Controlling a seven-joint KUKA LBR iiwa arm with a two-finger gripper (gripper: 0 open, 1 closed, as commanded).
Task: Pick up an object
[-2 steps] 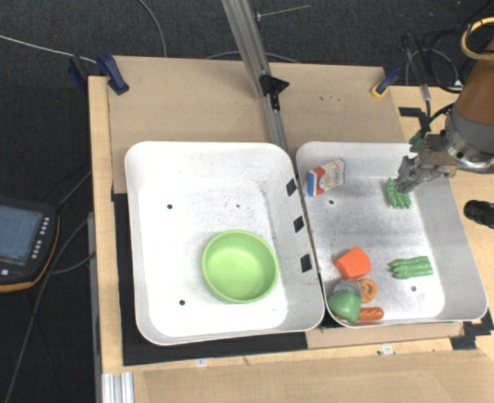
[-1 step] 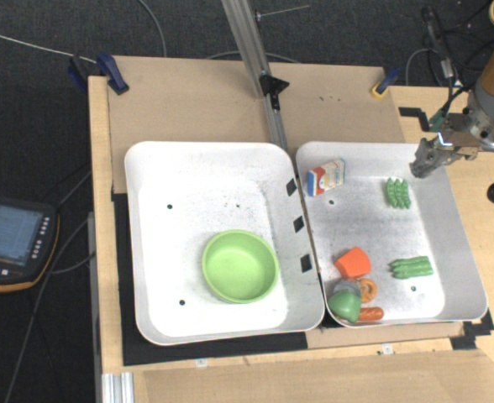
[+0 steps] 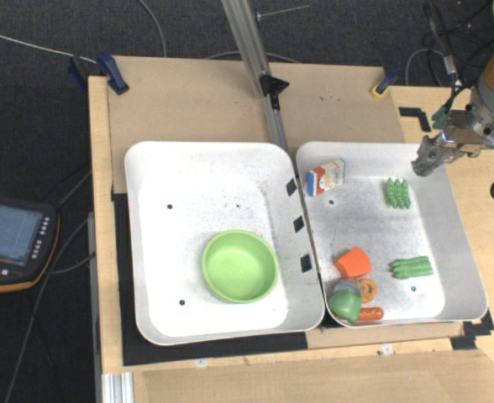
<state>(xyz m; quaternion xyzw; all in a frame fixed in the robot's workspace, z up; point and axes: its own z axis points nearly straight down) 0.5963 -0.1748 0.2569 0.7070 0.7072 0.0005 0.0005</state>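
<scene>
Over the top right corner of the right bin (image 3: 457, 217) is where the gripper (image 3: 428, 158) hangs, and honestly I can't tell if it's apart or together from up here, it's just a grey blob at this angle with nothing visibly in it. Stuff to grab all sits in that bin: a green ridged piece (image 3: 397, 192) closest to the gripper, another green ridged piece (image 3: 411, 267) lower down, a small white and red carton (image 3: 325, 177) near the top left, an orange block (image 3: 353, 263), and a clump at the bottom edge with a green round thing (image 3: 344, 305) and an orange ring-ish toy (image 3: 369, 290) touching each other. If it were me I'd go for the upper green piece, since it's near and sits apart from everything else, so there's room on both sides for a straight drop. The clump looks like a bad bet, too crowded and hard against the bin wall. The left bin (image 3: 146, 191) has just a green bowl (image 3: 240, 265). Both bins are speckled white and shallow, on a wooden bench (image 3: 188, 99) with dark carpet around, cables, and a handheld controller (image 3: 12, 242) off to the left
</scene>
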